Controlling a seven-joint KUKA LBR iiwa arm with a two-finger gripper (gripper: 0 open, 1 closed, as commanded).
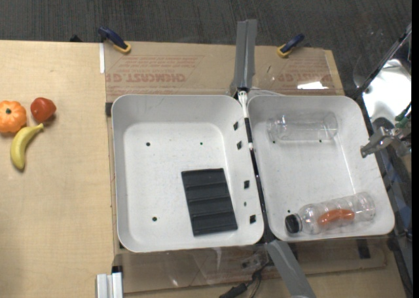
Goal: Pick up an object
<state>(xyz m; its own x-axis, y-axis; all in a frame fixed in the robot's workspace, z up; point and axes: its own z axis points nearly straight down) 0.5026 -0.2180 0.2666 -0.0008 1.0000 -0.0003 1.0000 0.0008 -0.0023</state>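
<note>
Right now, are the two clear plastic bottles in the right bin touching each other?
Apart. The camera view shows the empty clear bottle near the bin's far wall and the black-capped bottle along the near wall, with bare white bin floor between them.

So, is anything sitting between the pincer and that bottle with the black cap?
Nothing visible. The pincer hangs at the right bin's right rim, and the capped bottle lies below it along the bin's near wall, bare floor between.
</note>
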